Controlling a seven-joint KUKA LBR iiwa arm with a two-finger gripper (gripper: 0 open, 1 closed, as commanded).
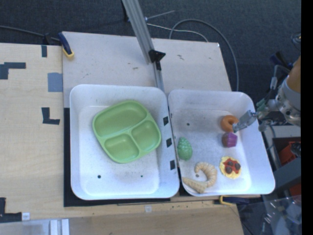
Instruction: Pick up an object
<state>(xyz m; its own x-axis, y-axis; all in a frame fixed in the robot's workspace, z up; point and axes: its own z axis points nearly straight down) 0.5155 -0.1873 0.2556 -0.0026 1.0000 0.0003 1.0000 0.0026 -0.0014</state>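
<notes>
Two white bins are carried by the counter (112, 58). Just beside the pincer (243, 122), the orange donut (228, 123) and purple toy (229, 140) are seen; its state cannot be told.

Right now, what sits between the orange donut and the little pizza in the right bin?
In the camera view, a purple toy lies between the orange donut and the pizza, just below the gripper.

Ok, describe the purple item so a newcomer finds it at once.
Look in the right-hand white bin, by its right wall. The small purple toy sits just below the orange doughnut-shaped toy and above the yellow red-topped disc; it's the one purple piece.
</notes>
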